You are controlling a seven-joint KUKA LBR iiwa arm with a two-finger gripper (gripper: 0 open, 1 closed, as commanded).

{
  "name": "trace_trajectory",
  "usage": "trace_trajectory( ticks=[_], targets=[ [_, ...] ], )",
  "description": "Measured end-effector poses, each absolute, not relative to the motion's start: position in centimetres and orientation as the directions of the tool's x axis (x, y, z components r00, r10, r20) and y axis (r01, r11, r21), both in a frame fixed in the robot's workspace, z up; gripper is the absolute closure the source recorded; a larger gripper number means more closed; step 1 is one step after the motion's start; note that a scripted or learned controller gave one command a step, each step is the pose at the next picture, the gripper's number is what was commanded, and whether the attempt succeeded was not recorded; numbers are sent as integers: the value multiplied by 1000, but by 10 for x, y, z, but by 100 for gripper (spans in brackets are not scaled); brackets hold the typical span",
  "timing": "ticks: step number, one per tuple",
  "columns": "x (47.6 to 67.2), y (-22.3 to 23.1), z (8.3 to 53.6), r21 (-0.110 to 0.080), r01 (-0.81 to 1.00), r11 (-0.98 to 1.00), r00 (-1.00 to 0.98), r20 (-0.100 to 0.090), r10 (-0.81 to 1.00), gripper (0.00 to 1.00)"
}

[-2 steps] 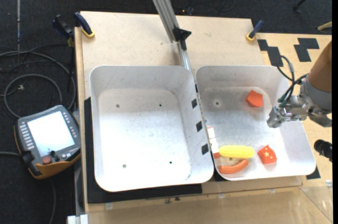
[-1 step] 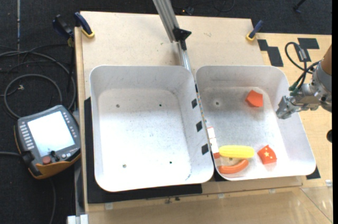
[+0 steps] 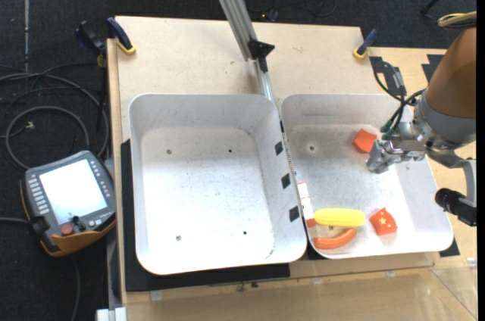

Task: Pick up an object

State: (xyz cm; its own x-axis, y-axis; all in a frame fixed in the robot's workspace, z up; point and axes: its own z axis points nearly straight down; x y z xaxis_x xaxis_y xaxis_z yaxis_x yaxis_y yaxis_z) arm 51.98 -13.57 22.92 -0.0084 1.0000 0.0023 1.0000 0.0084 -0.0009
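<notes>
The desk (image 3: 197, 54) was a pale wooden board, set over a dark carpeted floor (image 3: 53, 24). Two shallow white bins sat on it side by side, their inner edges touching near the middle: the left bin (image 3: 144, 123) and the right bin (image 3: 333, 104). A dark mat (image 3: 197, 275) showed beneath the left bin along its front edge. Clamps with yellow tips gripped the desk's far corners, one at the left (image 3: 121, 39) and one at the right (image 3: 364, 45). A slanted metal bar (image 3: 231, 1) came down to the desk just behind the bins.

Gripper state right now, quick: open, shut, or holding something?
Gripper: cannot be told; it hangs in the right bin beside the orange block, nothing visibly held.
</notes>
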Motion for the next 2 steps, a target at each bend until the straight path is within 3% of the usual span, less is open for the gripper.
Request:
trace_trajectory(
  ticks=[1, 2],
  targets=[
    [533, -73, 234, 1, 1000, 10, -10, 2, 1000, 100],
    [535, -20, 241, 1, 1000, 10, -10, 2, 1000, 100]
  ],
)
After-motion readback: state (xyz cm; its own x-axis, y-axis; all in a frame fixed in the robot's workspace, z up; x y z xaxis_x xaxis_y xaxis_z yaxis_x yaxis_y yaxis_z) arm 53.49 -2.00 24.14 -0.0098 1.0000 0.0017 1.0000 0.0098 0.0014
